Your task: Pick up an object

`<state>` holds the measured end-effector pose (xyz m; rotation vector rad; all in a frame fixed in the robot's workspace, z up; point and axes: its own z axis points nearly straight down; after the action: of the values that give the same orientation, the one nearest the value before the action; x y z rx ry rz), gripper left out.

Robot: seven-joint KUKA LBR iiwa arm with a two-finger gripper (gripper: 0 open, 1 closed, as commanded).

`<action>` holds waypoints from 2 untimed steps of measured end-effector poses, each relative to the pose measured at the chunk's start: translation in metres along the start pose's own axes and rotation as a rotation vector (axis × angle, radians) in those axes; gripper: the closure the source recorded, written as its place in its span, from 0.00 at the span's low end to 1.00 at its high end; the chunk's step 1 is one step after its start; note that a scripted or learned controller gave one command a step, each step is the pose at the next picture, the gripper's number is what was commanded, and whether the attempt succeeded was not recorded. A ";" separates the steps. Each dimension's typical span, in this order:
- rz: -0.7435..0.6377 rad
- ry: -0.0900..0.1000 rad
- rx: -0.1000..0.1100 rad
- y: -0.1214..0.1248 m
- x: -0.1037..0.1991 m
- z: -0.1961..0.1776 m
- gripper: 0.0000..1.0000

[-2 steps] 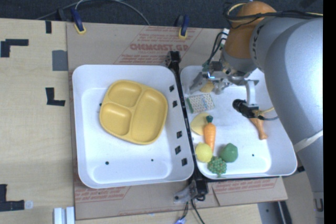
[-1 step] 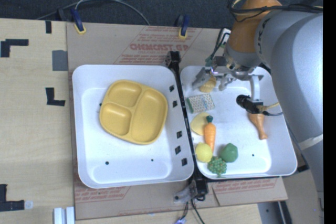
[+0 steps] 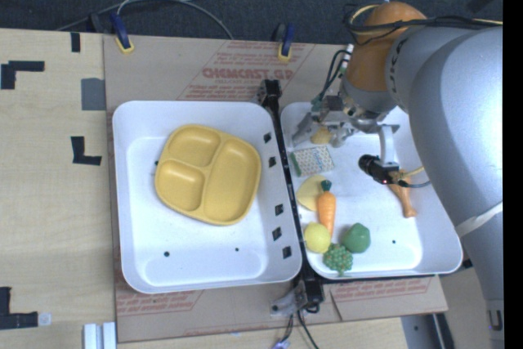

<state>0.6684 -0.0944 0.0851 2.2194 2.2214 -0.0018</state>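
Observation:
My gripper (image 3: 324, 125) hangs low over the far left corner of the right bin (image 3: 425, 245). A small pale yellow thing (image 3: 320, 137) lies right under it; I cannot see whether it is held. Just in front lies a pale green checkered piece (image 3: 311, 159). Further toward the bin's front are a pale yellow slice (image 3: 308, 192), an orange carrot (image 3: 326, 210), a yellow lemon (image 3: 316, 238), a round green fruit (image 3: 356, 237) and a broccoli floret (image 3: 337, 258).
The left bin (image 3: 139, 200) holds a yellow divided plate (image 3: 207, 173). A black divider (image 3: 282, 176) runs between the two bins. The grey arm (image 3: 458, 110) covers the right bin's right side. Clamps and cables sit beyond the bins.

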 end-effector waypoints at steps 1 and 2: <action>-0.002 0.002 -0.001 -0.041 0.041 -0.100 0.00; 0.000 0.001 0.001 -0.002 0.016 -0.099 0.00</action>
<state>0.6666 -0.0785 0.1840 2.2202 2.2228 -0.0012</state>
